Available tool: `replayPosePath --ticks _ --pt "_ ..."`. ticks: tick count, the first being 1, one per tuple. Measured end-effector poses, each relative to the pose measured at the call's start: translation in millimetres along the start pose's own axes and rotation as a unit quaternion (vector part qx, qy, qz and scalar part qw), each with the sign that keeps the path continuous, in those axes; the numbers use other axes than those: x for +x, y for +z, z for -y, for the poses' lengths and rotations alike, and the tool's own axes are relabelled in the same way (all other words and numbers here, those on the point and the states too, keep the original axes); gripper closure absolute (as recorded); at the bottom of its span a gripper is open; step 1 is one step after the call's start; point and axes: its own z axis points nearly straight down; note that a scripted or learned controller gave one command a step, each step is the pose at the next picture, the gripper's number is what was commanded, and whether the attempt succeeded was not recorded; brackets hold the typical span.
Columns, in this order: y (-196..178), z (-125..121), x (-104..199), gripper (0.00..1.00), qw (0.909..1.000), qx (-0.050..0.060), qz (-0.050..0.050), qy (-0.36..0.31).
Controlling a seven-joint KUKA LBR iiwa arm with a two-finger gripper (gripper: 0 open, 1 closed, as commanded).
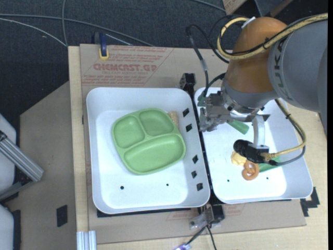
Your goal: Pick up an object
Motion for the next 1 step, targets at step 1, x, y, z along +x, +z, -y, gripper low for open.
replayPosePath --ticks 1 --pt "4.4 19.9 43.7 1.00 1.0000 0.000 0.001 0.001"
